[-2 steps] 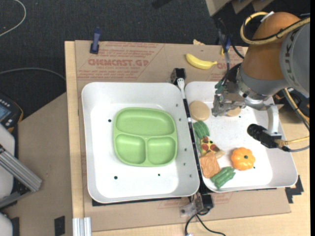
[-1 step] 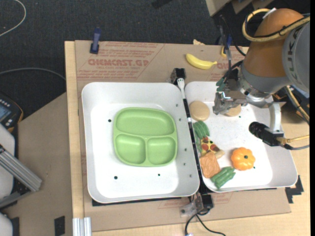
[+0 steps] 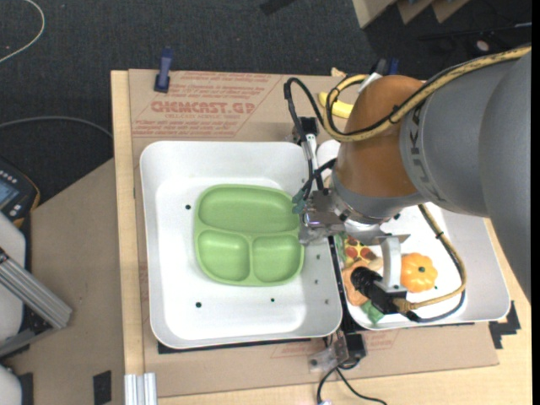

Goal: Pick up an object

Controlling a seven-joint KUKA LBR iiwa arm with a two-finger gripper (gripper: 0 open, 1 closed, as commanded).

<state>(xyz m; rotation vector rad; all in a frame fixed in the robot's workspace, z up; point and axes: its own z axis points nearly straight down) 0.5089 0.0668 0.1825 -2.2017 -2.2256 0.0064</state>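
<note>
A light green divided plate [image 3: 246, 233] lies in the left bin [image 3: 169, 226], its right edge near the wall between the bins. In the right bin [image 3: 481, 268] sit a small orange pumpkin-shaped object [image 3: 419, 271] and an orange-and-red item [image 3: 361, 251] partly covered by the arm. My gripper [image 3: 350, 236] hangs below the orange wrist band [image 3: 380, 142], low over the right bin's left side, just right of the plate's edge. The wrist hides what lies beneath it.
The big grey arm [image 3: 472, 133] covers most of the right bin. Both bins rest on a brown cardboard sheet [image 3: 211, 108] with a blue clip [image 3: 164, 69] at its back edge. Dark floor surrounds the bench.
</note>
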